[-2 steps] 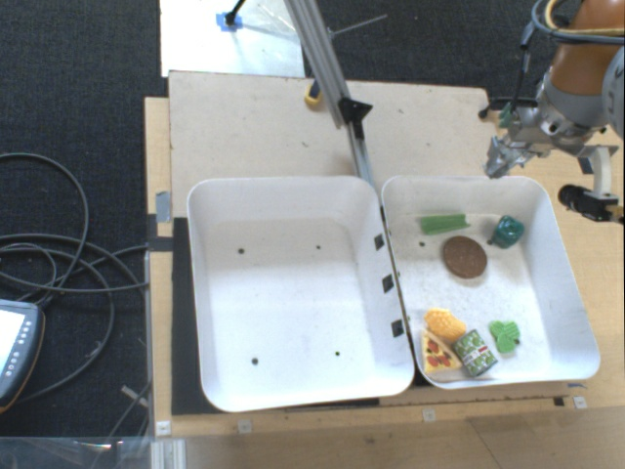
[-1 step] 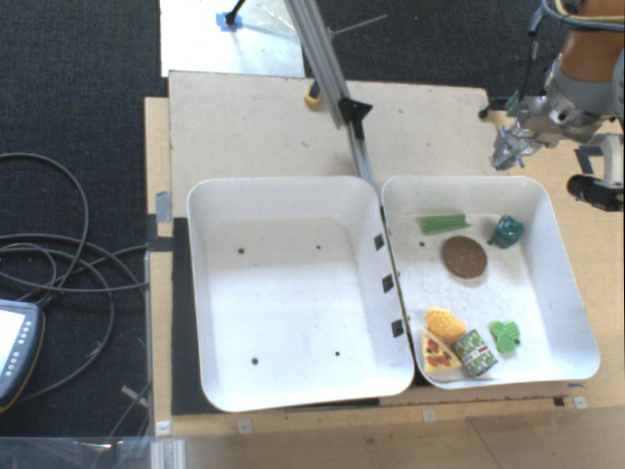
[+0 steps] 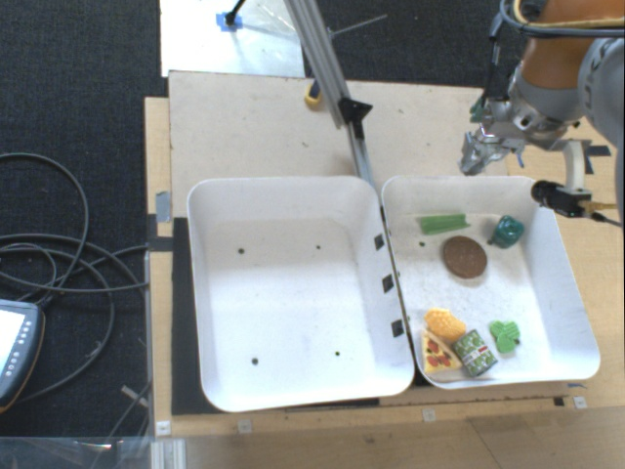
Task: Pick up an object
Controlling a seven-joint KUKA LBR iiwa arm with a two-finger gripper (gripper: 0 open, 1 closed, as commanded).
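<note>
My gripper (image 3: 476,157) hangs above the far rim of the right bin (image 3: 576,306), with nothing visible between its fingers. In that bin lie a green bar (image 3: 443,224), a teal object (image 3: 507,231) and a brown round disc (image 3: 464,258) toward the back. Near the front sit a yellow corn-like piece (image 3: 444,322), a pizza-slice toy (image 3: 438,354), a small green can (image 3: 476,353) and a small green piece (image 3: 504,335). All of them lie below and in front of the gripper.
The left bin (image 3: 210,291) stands beside the right one, their rims touching. A slanted metal pole (image 3: 327,62) crosses the back of the bench. Cables and a tablet (image 3: 15,345) lie on the floor at left.
</note>
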